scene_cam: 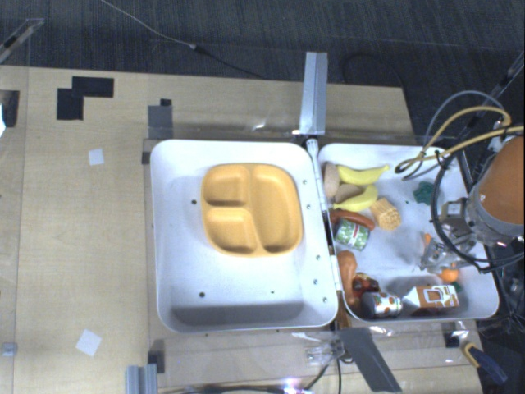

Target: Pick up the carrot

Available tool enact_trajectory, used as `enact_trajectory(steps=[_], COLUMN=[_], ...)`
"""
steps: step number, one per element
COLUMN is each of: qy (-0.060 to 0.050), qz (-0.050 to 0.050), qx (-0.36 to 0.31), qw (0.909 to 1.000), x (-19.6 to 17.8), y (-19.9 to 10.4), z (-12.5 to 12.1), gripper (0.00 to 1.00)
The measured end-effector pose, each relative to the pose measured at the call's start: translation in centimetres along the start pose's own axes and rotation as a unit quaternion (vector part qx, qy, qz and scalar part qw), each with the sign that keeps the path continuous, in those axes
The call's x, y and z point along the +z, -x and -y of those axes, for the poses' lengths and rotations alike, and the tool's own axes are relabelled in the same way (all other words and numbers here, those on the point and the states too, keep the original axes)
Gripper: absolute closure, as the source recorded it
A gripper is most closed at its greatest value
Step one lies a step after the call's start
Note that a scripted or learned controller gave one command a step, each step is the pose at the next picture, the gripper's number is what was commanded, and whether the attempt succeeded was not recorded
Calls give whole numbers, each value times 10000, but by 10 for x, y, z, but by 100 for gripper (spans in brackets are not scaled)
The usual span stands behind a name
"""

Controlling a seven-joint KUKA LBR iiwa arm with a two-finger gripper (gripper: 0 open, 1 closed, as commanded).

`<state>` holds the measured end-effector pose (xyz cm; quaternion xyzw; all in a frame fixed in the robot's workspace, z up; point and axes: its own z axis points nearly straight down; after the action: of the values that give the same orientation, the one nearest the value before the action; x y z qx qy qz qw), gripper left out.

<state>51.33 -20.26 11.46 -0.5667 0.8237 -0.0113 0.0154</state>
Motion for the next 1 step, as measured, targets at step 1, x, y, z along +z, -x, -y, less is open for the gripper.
enact_trajectory(steps=[1], qy=[104], qz=[-24], qx=[-1494], qw=[9887], x=[24], y=[-9], z=[-17], gripper=[100])
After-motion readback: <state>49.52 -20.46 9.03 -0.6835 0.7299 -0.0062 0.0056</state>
